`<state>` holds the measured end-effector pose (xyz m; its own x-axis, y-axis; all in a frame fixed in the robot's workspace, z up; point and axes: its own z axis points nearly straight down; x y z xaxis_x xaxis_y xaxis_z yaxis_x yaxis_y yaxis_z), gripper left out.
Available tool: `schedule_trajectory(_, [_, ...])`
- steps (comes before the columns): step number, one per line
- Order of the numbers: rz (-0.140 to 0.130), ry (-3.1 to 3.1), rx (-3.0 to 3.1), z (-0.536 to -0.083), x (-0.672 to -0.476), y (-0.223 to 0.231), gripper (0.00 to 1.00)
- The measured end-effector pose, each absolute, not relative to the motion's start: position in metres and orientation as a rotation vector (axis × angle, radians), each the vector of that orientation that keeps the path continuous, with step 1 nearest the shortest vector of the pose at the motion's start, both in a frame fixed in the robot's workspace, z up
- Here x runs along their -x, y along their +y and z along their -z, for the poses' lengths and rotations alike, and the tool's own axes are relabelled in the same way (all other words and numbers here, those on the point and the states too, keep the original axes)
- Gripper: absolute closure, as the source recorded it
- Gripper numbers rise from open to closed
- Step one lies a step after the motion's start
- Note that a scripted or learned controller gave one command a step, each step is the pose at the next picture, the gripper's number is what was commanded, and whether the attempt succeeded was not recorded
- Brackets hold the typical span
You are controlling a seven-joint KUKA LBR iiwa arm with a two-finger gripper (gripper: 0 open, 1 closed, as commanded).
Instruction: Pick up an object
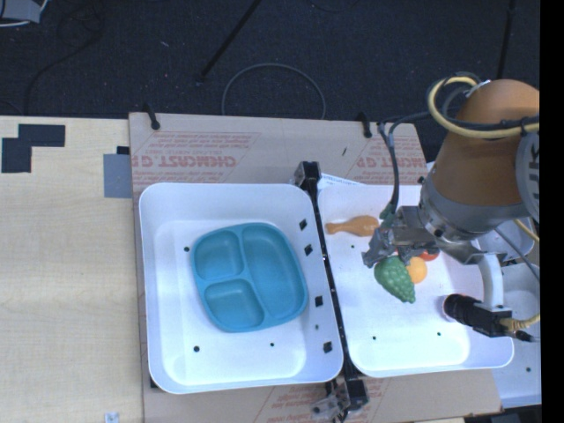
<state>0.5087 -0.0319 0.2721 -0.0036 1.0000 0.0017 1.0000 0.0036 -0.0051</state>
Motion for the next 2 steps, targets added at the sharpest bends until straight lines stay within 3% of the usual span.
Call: schedule_trajectory(2, [-0.005,-2.222,2.216,-0.264,-0.512,0.072,1.0])
